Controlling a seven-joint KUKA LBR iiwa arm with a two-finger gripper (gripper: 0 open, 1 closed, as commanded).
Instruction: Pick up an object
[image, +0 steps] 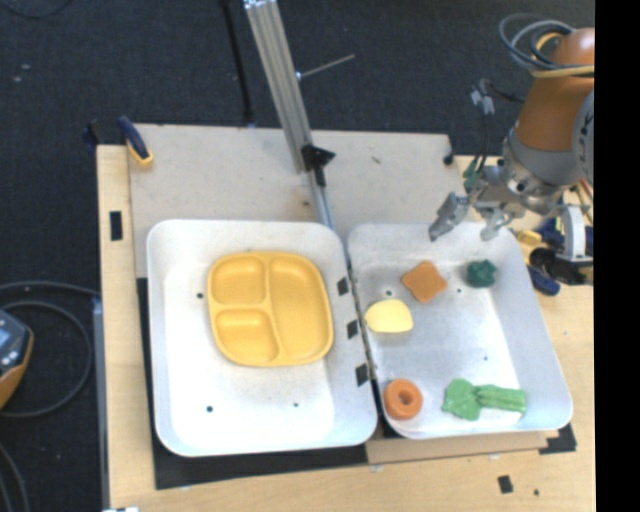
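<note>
Dark carpet surrounds a pale wooden table (400, 150) that carries two shallow white bins side by side, set close so that the arm can reach either from its post at the edge. Taking the yellow divided plate (270, 307) as landmark: it lies flat in the middle of the left bin (175, 400), its three compartments bare, and everything else sits on its far side, in the right bin (530, 330). Nearest to the plate, just across the seam between the bins, lies a pale yellow lemon-like piece (389, 318); a little beyond and above it rests a brown block, perhaps toy bread (424, 282); farther out still is a small dark green lump (481, 273). Below the plate's level, an orange ring like a toy doughnut (404, 399) sits by the near rim, with a bright green leafy toy (482, 399) beside it. All five lie apart from one another, which leaves room for fingers to close round any of them. The pincer (468, 218) hangs above the right bin's upper rim, well away from the plate, its two grey fingers spread wide with nothing between them, so I judge that no object has yet been picked; the brown block and green lump lie closest beneath it. A slanted metal pole (285, 95) rises behind the bins.
</note>
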